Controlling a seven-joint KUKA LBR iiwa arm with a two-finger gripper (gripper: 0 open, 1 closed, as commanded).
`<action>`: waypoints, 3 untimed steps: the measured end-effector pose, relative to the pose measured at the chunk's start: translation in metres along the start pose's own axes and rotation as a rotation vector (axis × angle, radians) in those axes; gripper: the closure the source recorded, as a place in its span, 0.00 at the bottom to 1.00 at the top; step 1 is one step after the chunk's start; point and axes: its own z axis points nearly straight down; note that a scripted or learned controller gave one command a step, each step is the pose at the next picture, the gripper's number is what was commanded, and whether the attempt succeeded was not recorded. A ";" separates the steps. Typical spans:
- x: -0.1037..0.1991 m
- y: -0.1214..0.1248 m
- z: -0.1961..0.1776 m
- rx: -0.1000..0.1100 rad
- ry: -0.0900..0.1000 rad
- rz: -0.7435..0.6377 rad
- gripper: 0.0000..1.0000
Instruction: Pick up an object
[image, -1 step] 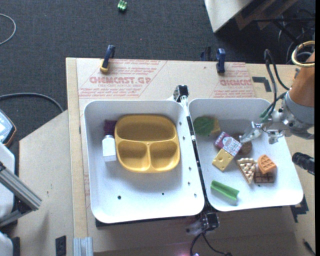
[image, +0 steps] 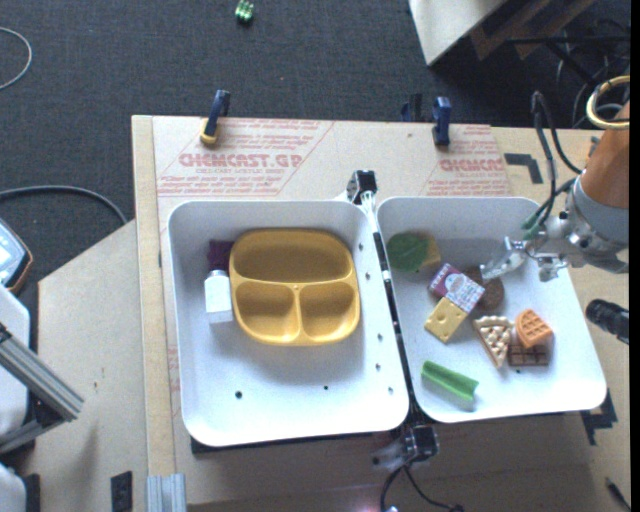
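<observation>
Two bins: left bin (image: 190, 390) carries a yellow tray (image: 294, 285) with a white bottle (image: 218, 297) just beside it.
Right bin (image: 570, 385): green round (image: 407, 249), wrapped snack (image: 458, 288), cheese (image: 446, 320), pizza slice (image: 492, 337), waffle (image: 532, 328), green stick (image: 448, 383).
Gripper (image: 503, 264): over the right bin's upper right, fingers look slightly parted, nothing between them.
Nearest: wrapped snack, just left of the fingertips, apart.

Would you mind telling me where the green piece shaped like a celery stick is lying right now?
The green stick lies in the right bin, near its front edge, just below the yellow cheese wedge.
</observation>
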 end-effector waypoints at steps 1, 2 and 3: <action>0.011 -0.004 0.054 0.005 0.002 0.000 0.00; 0.010 -0.013 0.100 0.005 0.003 0.001 0.00; 0.011 -0.011 0.111 -0.003 0.003 -0.001 0.00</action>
